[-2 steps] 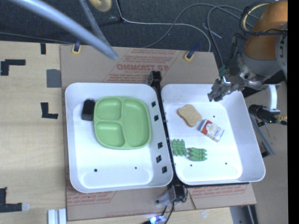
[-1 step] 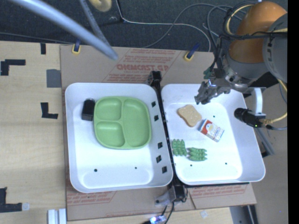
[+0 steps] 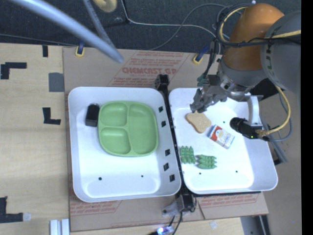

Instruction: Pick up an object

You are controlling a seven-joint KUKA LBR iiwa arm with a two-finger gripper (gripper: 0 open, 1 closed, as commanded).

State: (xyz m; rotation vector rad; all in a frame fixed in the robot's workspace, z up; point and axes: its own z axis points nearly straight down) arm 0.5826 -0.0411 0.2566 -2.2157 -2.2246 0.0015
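The slice of toast (image 3: pixel 198 122) sits in the right bin (image 3: pixel 254 173), in its upper left part, close to the divider edge shared with the left bin (image 3: pixel 80 146). I see my gripper (image 3: pixel 200 104) hanging just above the toast's upper edge, its dark fingers pointing down toward it; whether they touch the bread I cannot tell, and I cannot tell from this slant whether they are spread or closed. Nothing shows between them.

Just to the right of the toast, toward the middle of the right bin, lies a small white packet (image 3: pixel 221 136) with red and blue print, tilted on a diagonal. Nearer the bin's front edge, left of center, lie the green pea pods (image 3: pixel 196 158), two clumps side by side.

In the left bin a green divided plate (image 3: pixel 128 129) takes up the center, and a small black block (image 3: pixel 92 115) rests touching its left rim, toward the bin's back left corner.

The arm's orange band (image 3: pixel 252 33) sits over the right bin's back edge
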